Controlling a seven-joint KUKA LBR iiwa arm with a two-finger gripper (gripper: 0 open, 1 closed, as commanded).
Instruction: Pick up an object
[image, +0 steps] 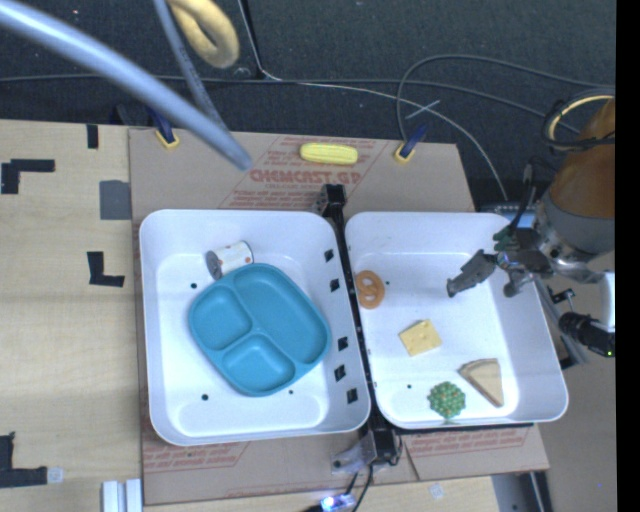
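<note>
Bench: cardboard sheet (300, 175) under two white bins, dark floor behind.
Right bin (520, 330): pretzel (369, 288), pale yellow cheese cube (420, 337), green broccoli (447, 399), tan sandwich wedge (485, 380).
Left bin (165, 300): blue divided plate (258, 327), small cup (229, 259).
Gripper (487, 277): jaws spread apart, holding nothing, above the right bin's right side.

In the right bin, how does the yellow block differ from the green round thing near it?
The yellow block is pale yellow and smooth with flat faces; the green round thing is green, bumpy and round. The yellow block lies near the middle of the right bin, while the green round thing lies close to its near wall. Both are small, lie loose on the bin floor, and are apart from the gripper.
</note>
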